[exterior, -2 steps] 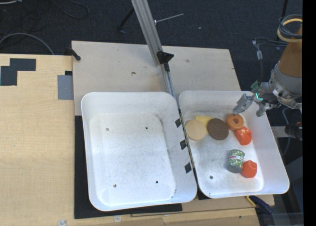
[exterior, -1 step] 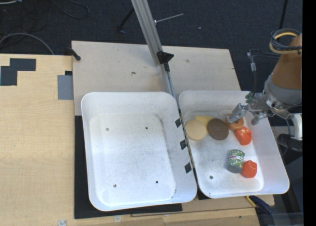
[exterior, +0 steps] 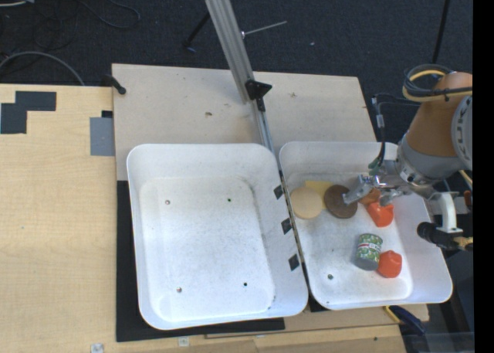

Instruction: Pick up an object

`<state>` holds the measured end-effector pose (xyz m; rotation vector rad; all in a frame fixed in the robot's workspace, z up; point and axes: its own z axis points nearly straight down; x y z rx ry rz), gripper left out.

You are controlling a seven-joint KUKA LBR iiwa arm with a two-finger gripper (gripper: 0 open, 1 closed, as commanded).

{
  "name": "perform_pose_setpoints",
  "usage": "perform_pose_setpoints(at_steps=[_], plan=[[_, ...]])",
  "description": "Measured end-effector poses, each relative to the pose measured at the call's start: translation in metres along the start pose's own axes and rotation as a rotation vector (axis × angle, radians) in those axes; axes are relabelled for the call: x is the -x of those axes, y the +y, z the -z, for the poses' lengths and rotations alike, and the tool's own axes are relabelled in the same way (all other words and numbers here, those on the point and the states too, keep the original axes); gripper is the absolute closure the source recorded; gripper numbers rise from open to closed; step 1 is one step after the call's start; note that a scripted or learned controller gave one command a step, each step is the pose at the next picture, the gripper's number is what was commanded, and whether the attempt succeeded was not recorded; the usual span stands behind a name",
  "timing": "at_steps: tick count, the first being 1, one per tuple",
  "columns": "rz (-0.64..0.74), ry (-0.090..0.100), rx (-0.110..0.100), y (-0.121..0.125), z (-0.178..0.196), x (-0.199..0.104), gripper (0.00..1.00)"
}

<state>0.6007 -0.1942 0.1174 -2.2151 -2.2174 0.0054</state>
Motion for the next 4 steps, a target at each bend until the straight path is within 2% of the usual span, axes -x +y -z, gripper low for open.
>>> perform_pose_setpoints(at_steps=[1, 2, 3, 4], plan=[[-0.002, -0.011, 0.022, 0.005, -0.017, 0.003, 0.0], [-0.005, -0.011, 0.024, 0.006, -0.006, 0.004, 1.0], [0.001, -0.003, 0.011, 0.009, 0.056, -0.002, 1.0], [0.001, -0.004, 0.012, 0.001, 0.116, 0.0, 1.0]])
